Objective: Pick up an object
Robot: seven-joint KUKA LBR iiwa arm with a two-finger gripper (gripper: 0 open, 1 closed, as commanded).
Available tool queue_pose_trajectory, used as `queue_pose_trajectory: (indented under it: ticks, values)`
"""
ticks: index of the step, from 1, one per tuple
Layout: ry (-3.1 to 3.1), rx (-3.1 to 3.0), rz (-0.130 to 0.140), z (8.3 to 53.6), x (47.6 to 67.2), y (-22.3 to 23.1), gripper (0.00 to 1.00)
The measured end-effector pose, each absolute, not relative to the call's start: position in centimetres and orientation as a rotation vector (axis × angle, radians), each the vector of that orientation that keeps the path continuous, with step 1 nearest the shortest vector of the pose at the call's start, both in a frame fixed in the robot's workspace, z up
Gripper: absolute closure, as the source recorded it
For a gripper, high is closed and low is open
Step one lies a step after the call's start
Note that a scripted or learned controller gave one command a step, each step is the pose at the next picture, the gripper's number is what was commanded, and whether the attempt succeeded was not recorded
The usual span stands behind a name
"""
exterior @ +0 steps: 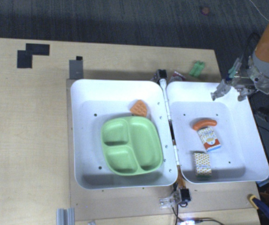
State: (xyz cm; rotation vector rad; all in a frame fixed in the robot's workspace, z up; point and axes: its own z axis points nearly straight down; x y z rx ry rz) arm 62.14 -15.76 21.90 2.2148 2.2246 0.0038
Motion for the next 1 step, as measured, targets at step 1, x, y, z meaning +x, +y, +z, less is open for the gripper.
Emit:
queue_pose_trajectory:
  ticks: [1]
  values:
    - [2.221,2.217,0.005,8.82,59.98,-15.65,0.00]
